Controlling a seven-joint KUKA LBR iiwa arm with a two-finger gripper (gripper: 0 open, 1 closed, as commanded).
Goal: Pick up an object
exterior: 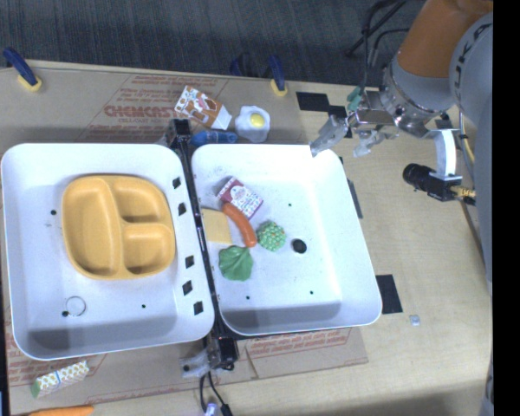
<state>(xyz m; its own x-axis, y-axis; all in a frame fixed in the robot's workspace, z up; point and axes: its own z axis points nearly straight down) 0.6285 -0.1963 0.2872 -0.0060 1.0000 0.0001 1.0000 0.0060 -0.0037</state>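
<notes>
Orange-red hot dog, slim, diag.

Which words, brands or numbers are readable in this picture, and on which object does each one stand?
"CHEMCAS...": large red print on the cardboard sheet under the bins, the end blurred.
Smaller red lines below it: too blurred to read.
Red print on the cardboard's front edge: too small to read.
Red and white packet in the right bin: label unreadable.
Packet behind the bins: unreadable.
</notes>
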